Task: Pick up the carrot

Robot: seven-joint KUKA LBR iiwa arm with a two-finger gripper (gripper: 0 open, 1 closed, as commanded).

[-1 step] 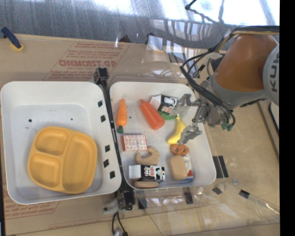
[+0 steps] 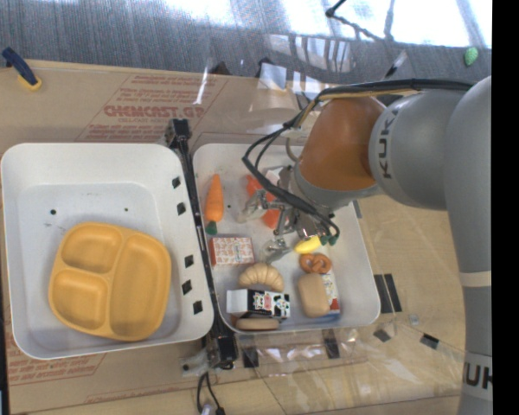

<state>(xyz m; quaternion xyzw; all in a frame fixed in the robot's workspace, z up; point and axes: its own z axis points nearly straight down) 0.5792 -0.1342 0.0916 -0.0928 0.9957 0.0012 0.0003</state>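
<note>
**Carrot Is Not Picked Up Yet**

Start at the near edge of the right bin (image 2: 368, 305), at about 6 o'clock. A small milk carton (image 2: 259, 302) lies there, with a brown hot dog bun (image 2: 258, 322) just beside it. At about 5 o'clock sits a tan bread loaf (image 2: 312, 296), and a pretzel (image 2: 315, 264) is just above that.

A bit farther in, near the middle, lies a croissant (image 2: 261, 275). Next to it is a little box with a dotted pattern (image 2: 231, 250). A yellow piece like a banana (image 2: 308, 245) is at about 3 o'clock.

The gripper (image 2: 272, 210) hangs over the middle of this bin. It is a tangle of metal and wires, so I cannot tell if it is spread apart or squeezed together. Some orange bits show close to it, but they are too small to name.

The carrot (image 2: 214, 199) lies farther back, at about 10 o'clock in the right bin, close to the wall between the two bins. It points up and down in the view, with its green end nearest to us. It lies flat in the bin, and the gripper is near it but apart from it.

In the left bin (image 2: 17, 232) is a yellow tray with three parts (image 2: 111, 281).

So the job looks only just begun. The gripper has to get to the carrot, grab it and lift it.
</note>
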